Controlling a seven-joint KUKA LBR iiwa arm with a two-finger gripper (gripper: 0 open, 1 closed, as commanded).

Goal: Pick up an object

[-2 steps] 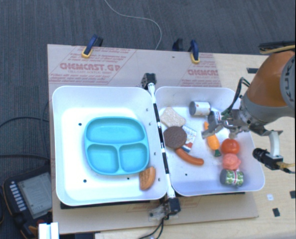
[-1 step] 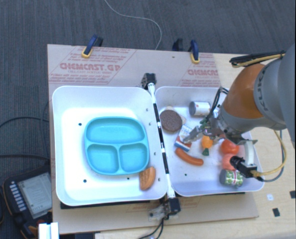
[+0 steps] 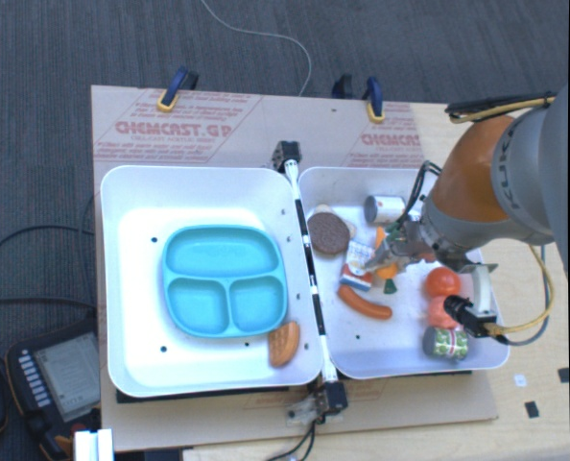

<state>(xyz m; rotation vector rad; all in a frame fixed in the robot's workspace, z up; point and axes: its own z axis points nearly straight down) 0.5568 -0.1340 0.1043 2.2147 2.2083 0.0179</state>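
My gripper (image 3: 389,255) is down in the right bin (image 3: 400,361), near its middle, over a small white and red packet (image 3: 358,269) and an orange piece (image 3: 389,279). Just below it an orange-brown sausage (image 3: 365,303) lies slanted. A round brown cookie (image 3: 328,232) sits to its left by the divider. A small silver can (image 3: 385,206) lies behind it. A red tomato (image 3: 443,282) and a green can (image 3: 447,343) are to its right and front. The gripper's body hides what is directly under it.
The left bin (image 3: 122,286) holds a light blue three-compartment tray (image 3: 225,279) and a brown bread roll (image 3: 284,343) in its front right corner. The arm (image 3: 486,181) crosses the right bin's far right side. Clamps (image 3: 373,99) hold the board's back edge.
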